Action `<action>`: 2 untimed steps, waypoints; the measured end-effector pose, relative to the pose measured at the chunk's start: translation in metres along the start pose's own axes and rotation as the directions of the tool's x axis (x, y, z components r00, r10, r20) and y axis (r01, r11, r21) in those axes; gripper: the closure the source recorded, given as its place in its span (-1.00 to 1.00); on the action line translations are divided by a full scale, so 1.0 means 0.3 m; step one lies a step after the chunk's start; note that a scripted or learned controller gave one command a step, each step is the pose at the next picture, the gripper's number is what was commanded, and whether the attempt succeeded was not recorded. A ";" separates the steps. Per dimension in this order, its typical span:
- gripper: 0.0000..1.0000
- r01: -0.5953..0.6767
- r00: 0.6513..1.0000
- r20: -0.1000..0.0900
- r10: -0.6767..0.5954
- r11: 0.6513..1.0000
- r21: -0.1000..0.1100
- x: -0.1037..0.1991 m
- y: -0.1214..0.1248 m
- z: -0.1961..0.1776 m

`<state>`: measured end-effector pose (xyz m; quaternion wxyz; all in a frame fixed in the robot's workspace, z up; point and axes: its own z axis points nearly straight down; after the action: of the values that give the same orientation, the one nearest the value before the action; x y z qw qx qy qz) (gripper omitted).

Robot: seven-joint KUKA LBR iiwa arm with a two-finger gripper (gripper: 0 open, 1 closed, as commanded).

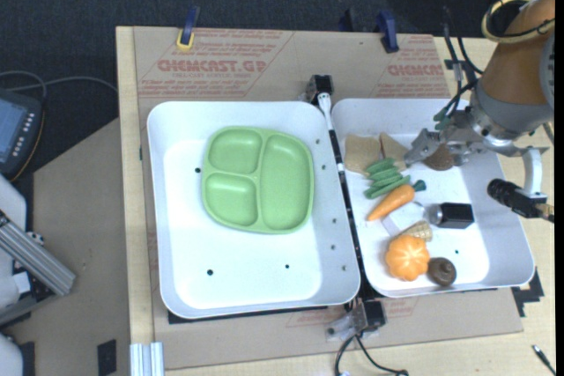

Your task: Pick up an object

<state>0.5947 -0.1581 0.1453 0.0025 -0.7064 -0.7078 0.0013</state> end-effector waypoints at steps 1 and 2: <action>-1.00 -0.002 1.000 -0.001 0.002 1.000 -0.001 0.025 -0.017 0.197; -1.00 -0.002 1.000 0.001 0.002 1.000 -0.008 0.025 -0.011 0.194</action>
<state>0.5910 -0.1505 0.0871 -0.0005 -0.7072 -0.7070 -0.0011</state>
